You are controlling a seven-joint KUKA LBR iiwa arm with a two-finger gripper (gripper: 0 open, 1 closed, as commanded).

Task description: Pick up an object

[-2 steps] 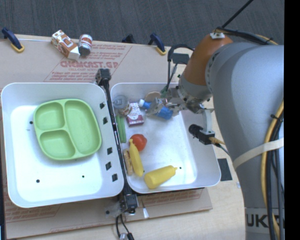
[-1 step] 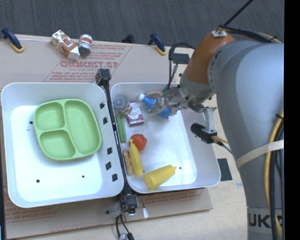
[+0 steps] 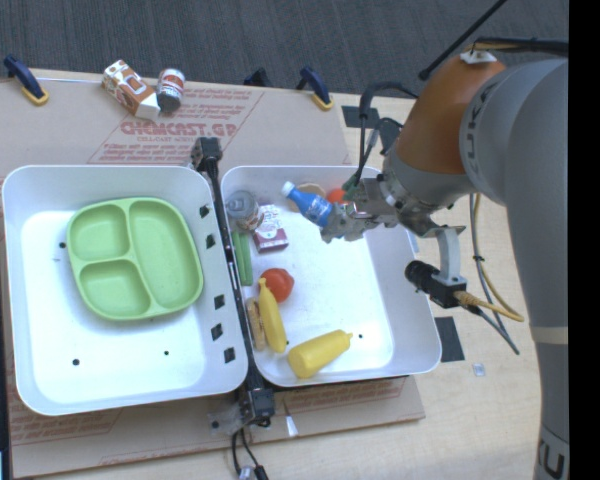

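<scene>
Gripper (image 3: 342, 224) is seen low in the right bin (image 3: 405, 298), just beside the blue bottle (image 3: 308, 201); finger state can't be told, nothing is visibly held. Risk: bottle could be nudged vs. gripped since it lies tilted near the back wall w/ a carton (image 3: 270, 230) and tomato (image 3: 277, 284) close by. Bins are set on cardboard (image 3: 280, 108) clamped to a bench, dark carpet behind.

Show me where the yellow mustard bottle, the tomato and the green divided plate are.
yellow mustard bottle (image 3: 318, 353), camera view, middle of its body.
tomato (image 3: 277, 284), camera view, centre of its red top.
green divided plate (image 3: 165, 248), camera view, floor of its large right compartment.
</scene>
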